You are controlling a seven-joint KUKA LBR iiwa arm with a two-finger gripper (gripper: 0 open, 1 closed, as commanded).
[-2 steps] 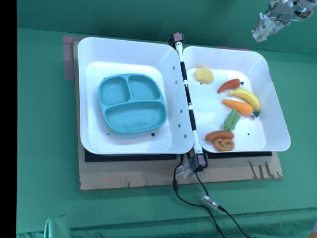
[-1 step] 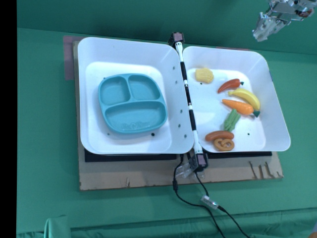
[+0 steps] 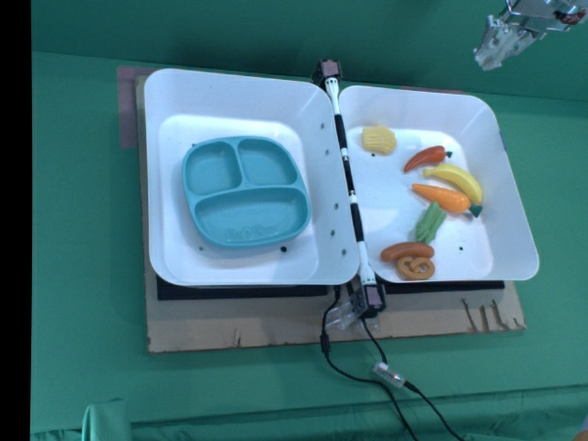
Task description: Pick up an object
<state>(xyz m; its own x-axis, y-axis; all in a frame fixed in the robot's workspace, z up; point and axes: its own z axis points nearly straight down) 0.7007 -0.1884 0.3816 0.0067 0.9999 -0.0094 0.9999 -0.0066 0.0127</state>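
The gripper (image 3: 501, 46) hangs high beyond the right bin (image 3: 510, 209), its opening impossible to judge; nothing visibly held; toy banana (image 3: 457, 181) lies ungrasped below.

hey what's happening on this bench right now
A grey robot arm's two-finger gripper hangs above the far corner of the right white bin, holding nothing. That bin holds toy food: a yellow banana, an orange carrot, a red pepper and more. The left white bin holds a teal divided plate. Nothing is picked yet.
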